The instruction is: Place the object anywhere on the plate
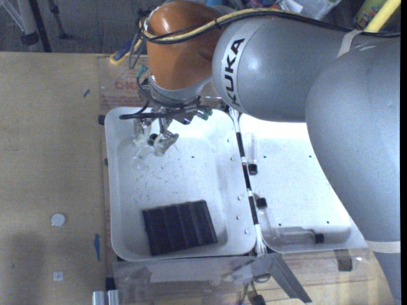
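A flat black rectangular slab with ridges (180, 226) lies at the near end of the left bin (121, 189), a little askew. My gripper (154, 141) hangs over the far left part of that bin, well away from the slab, under the orange wrist band. Its two pale fingers (165, 143) stand apart and I see nothing between them. Small dark specks dot the bin floor below the gripper.
The right bin (299, 170) is brightly lit and largely covered by the grey arm (305, 68). A small clear piece with a black end (304, 236) lies at its near edge. Two black clips (252, 168) sit on the rim between the bins. Wooden bench lies left.
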Motion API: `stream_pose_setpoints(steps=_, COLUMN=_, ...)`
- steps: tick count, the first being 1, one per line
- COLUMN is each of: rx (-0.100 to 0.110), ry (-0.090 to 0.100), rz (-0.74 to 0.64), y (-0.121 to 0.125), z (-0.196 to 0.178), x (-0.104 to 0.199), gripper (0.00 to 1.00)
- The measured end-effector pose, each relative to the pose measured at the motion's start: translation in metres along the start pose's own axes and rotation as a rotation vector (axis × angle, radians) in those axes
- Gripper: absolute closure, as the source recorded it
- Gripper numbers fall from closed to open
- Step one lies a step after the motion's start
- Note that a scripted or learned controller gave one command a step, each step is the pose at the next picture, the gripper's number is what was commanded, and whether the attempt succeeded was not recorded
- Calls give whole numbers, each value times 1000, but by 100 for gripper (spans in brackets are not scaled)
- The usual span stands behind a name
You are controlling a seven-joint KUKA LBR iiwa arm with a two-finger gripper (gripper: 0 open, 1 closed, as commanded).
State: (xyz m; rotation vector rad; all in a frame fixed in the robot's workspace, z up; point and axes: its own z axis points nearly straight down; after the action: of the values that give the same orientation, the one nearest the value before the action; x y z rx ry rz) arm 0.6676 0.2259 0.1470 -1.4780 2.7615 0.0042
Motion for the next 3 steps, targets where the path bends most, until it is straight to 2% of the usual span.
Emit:
stream_pose_setpoints(steps=1, rx=-1, ry=0, rz=-485, y=-10, z=-119, x=14, gripper=100)
stream_pose_setpoints(steps=2, rx=-8, ry=4, rz=-898, y=-1, z=-64, x=3, gripper=100)
stream_pose_setpoints(steps=3, rx=-4, ry=0, rz=-1148, y=0, z=-197, x=-1, gripper=100)
